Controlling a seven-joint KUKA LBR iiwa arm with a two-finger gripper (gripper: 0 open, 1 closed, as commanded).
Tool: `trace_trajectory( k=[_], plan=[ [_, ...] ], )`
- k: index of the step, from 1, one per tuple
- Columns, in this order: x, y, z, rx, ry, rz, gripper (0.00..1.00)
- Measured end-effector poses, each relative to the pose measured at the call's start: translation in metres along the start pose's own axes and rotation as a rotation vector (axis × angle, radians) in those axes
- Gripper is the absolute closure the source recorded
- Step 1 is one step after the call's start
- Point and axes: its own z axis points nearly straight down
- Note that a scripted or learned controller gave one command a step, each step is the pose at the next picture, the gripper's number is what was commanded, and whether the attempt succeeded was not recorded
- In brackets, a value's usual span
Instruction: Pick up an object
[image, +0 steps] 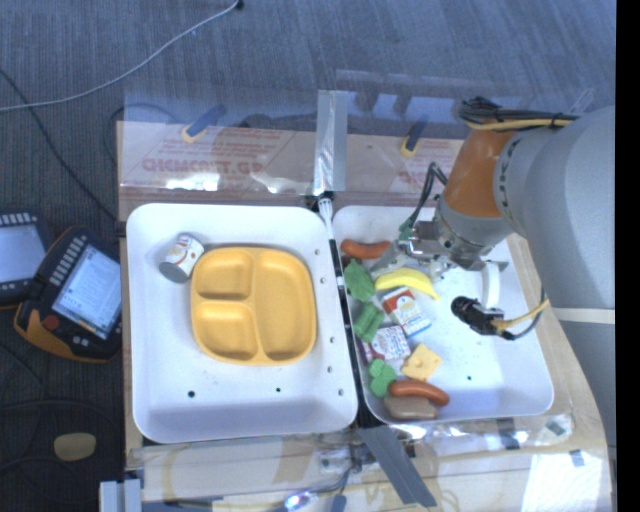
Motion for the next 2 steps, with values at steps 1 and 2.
trace_trajectory(
  k=[1,2],
  plan=[
    [-0.015,-0.051,0.002,-0.014,-0.002,-0.028,0.00],
    [-0.009,-0.139,0.002,-0.018,-0.002,0.053,0.00]
  ],
)
